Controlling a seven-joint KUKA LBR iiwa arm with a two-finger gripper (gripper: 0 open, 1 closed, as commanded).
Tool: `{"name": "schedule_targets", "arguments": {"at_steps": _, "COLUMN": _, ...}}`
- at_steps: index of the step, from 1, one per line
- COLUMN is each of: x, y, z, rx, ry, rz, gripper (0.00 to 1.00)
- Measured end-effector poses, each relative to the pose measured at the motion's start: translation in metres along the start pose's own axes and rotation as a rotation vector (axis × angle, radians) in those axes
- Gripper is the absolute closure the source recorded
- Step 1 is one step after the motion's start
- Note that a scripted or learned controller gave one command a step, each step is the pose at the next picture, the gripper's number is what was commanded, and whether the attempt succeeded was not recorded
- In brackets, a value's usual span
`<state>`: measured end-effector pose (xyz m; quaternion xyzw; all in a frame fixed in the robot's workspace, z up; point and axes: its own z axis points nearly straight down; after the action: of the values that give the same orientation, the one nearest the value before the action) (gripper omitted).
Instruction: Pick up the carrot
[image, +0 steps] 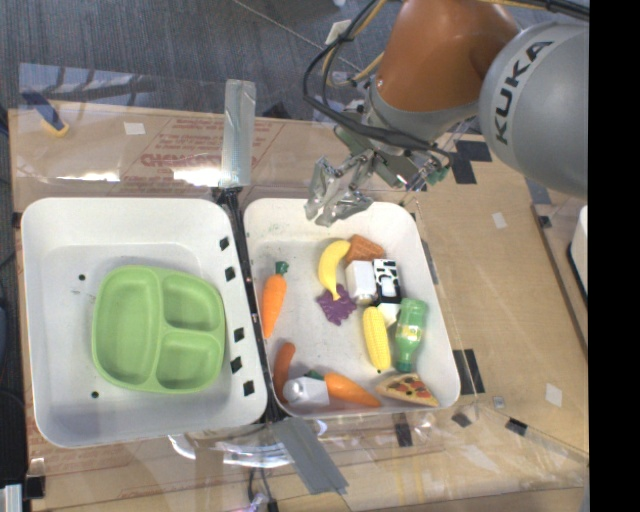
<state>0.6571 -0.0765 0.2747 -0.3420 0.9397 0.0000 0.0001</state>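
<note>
An orange carrot with a green top lies along the left side of the right bin, pointing toward the front. A second carrot lies near the front of that bin, and a smaller orange piece sits beside it. My gripper hangs above the bin's far edge, well behind the carrots, with its metal fingers spread apart and nothing between them.
The right bin also holds a banana, purple grapes, corn, a green bottle, a pizza slice, a white can and a black-and-white carton. The left bin holds a green divided plate.
</note>
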Motion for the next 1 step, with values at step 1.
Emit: {"name": "schedule_targets", "arguments": {"at_steps": 1, "x": 0.0806, "y": -0.0648, "z": -0.0206, "rx": 0.005, "ry": -0.001, "rz": 0.068, "gripper": 1.00}}
